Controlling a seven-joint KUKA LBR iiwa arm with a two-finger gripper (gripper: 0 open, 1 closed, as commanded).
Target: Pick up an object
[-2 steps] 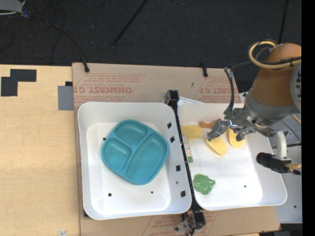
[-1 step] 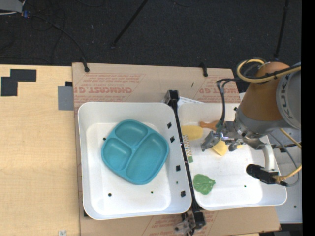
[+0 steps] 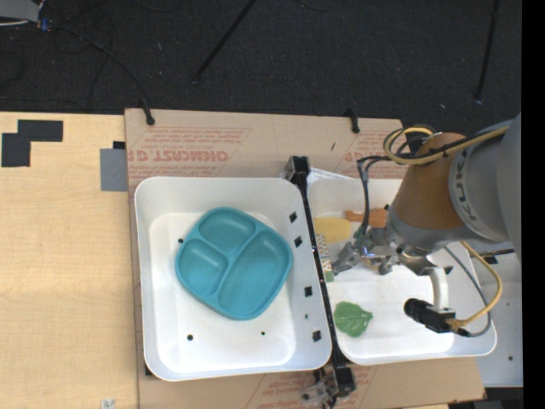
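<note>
In the right bin (image 3: 477,341), my gripper (image 3: 362,257) hangs low over the left half, under the grey arm with its orange band (image 3: 430,196). A yellow flat object (image 3: 331,227) lies just up and left of the gripper, with a small orange piece (image 3: 356,217) beside it. A green leaf-shaped object (image 3: 352,319) rests near the bin's front left corner, below the gripper and apart from it. The view shows nothing held in the gripper.
The left bin (image 3: 162,331) holds a teal divided plate (image 3: 233,262) lying flat. A black divider (image 3: 312,262) runs between the two bins. A black cable end (image 3: 428,314) and yellow cables hang from the arm over the right bin's front.
</note>
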